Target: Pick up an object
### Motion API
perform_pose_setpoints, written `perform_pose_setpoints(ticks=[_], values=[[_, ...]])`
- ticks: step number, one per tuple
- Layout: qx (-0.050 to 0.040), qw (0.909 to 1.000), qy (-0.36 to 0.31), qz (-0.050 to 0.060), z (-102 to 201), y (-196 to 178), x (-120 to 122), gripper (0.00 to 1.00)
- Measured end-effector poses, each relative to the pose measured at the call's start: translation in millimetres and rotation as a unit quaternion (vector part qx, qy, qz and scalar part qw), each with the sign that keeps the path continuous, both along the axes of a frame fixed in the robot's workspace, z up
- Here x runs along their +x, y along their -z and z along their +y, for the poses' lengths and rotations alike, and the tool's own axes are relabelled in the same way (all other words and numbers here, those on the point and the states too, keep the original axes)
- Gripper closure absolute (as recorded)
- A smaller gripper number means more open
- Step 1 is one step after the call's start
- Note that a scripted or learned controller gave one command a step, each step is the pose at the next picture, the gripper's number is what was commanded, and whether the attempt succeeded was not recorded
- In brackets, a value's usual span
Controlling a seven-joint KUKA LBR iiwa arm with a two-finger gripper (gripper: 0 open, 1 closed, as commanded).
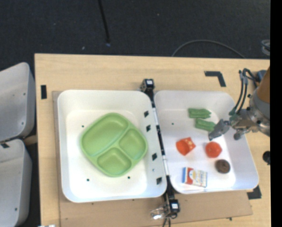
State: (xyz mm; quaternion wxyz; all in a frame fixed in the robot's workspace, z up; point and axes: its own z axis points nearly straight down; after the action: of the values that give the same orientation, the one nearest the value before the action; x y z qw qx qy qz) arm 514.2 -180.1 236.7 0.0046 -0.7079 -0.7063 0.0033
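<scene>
Camera view has the gripper [228, 130] low over the right bin [176, 105], coming in from the right edge, fingers spread apart with nothing between them. One dark finger [218, 129] points left toward the green pieces, the other sits nearer the bin's right wall.

Just left of that leading finger lie two green objects: the lower green piece [204, 125] almost at the fingertip, the upper green piece [199, 112] a little farther back. Directly below the gripper sits a red round object [213, 149], and beside it to the left an orange-red chunk [185, 146]. Below the red one rests a dark brown round object [222, 166], and toward the bin's front a small white box with red and blue print [194, 176], lying flat.

Across the divider, the left bin [74, 183] carries a green divided plate [114, 144], turned at an angle. Both bins rest on the wooden bench [93, 70].
</scene>
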Motion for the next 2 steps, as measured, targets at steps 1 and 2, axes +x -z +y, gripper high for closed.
perform_pose_setpoints(ticks=[1, 2], values=[[-0.0014, 1.0, -0.002, -0.006, 0, -6, 3, 0.0], [-0.0009, 1.0, -0.001, -0.004, 9, 43, 4, 0.0]])
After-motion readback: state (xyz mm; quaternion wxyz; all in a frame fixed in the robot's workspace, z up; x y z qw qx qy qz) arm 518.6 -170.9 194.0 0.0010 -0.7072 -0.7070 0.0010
